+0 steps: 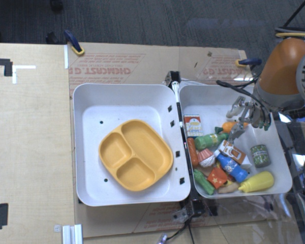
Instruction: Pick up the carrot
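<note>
The carrot (192,151), a long orange-red piece, lies along the left wall of the right bin (277,145), partly under other toys. My gripper (250,118) hangs over the upper middle of that bin, well to the right of the carrot and apart from it. Its fingers look spread open with nothing between them. A small round orange piece (229,127) sits just below and left of the fingertips, touching a green bottle (211,140).
The right bin also holds a red-and-white carton (192,124), a blue toy (233,169), a yellow bottle (256,182), a green can (260,155) and a green vegetable (203,182). A yellow divided plate (135,154) lies in the left bin (86,136).
</note>
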Robot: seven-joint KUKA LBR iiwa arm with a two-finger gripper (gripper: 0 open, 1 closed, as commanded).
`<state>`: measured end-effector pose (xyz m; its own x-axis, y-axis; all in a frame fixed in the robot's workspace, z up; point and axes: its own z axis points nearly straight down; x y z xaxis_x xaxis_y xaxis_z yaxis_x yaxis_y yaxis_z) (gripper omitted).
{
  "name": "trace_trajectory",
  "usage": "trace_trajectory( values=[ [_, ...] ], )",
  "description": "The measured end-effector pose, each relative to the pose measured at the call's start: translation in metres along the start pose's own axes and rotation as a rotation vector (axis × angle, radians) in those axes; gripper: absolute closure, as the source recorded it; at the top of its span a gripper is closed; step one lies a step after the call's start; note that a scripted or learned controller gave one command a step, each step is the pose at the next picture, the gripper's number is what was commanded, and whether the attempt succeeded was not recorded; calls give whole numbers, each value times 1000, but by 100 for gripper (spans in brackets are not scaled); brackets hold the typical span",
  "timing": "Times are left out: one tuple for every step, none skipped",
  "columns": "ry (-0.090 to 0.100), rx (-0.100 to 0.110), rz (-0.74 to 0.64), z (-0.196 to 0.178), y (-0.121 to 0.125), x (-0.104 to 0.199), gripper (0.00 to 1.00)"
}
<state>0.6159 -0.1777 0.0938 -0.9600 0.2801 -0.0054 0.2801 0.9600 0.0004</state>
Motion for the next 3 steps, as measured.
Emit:
trace_trajectory(
  values=[
    [-1,1,112,0,35,-2,0],
    [1,1,208,0,-4,17,0],
    [-6,1,205,-11,-3,15,100]
  ],
)
